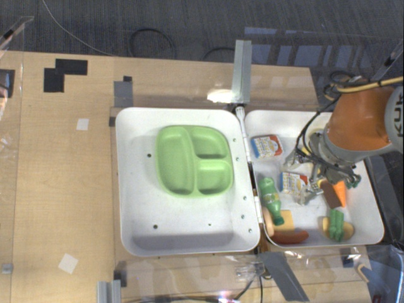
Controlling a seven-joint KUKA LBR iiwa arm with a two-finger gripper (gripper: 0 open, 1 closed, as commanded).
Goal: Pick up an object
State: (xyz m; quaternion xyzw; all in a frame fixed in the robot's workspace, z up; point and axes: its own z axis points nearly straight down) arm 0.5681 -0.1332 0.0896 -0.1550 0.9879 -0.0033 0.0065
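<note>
Camera view places the gripper (307, 185) low in the right bin (372, 229), directly over a small white carton (291, 182) with red and blue print. You should expect the carton to be light, thin-walled and easily crushed; take it across its narrow faces with moderate force. Whether the gripper is wide or narrow cannot be told, as the wrist covers it. Beside the carton lie a green toy bottle (270, 196), an orange carrot piece (336, 193) and a second carton (266, 146). A green divided plate (192, 160) sits in the left bin (136, 226).
</note>
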